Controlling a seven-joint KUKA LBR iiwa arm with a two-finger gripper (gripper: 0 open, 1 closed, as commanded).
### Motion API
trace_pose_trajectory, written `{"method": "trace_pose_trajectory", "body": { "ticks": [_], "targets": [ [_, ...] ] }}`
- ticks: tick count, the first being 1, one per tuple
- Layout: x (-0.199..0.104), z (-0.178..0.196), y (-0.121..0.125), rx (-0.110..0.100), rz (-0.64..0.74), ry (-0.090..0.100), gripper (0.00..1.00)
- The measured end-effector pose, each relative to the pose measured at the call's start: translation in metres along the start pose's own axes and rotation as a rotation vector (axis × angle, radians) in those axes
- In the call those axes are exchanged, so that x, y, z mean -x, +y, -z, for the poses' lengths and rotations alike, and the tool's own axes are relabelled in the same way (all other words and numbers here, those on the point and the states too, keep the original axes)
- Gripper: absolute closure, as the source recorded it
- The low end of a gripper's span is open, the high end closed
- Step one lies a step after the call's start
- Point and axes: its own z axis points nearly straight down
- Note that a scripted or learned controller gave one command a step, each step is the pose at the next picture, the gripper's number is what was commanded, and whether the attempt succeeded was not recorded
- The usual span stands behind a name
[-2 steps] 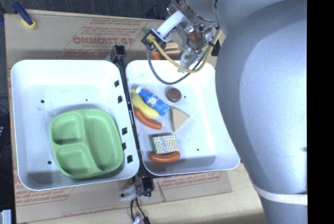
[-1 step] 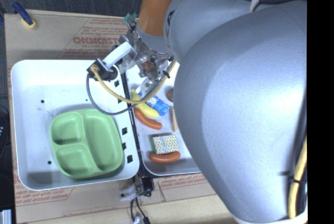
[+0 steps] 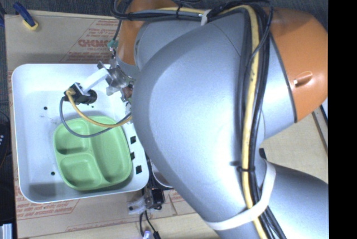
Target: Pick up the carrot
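Seen from above, the smooth grey arm [image 3: 206, 121] swells across the right side of the shallow white bin [image 3: 28, 93]. Its metal gripper [image 3: 119, 81] sits close to the bin's upper edge, and whether it is parted or closed cannot be told. A glossy green plastic tray [image 3: 114, 157], round-cornered and moulded into three compartments, lies toward the bin's lower edge. Where the carrot lies cannot be told.

Grey, orange-banded arm [image 3: 206, 121] in from the right, close under the camera, gripper [image 3: 116, 77] at its left end.
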Motion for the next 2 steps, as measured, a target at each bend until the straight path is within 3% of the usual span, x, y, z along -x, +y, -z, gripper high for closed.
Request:
{"method": "trace_pose_trajectory", "body": {
  "ticks": [1, 2],
  "targets": [
    [0.036, -0.061, -0.054, 0.002, -0.058, 0.011, 0.00],
    [0.027, -0.045, -0.048, 0.027, -0.055, 0.051, 1.00]
  ]
}}
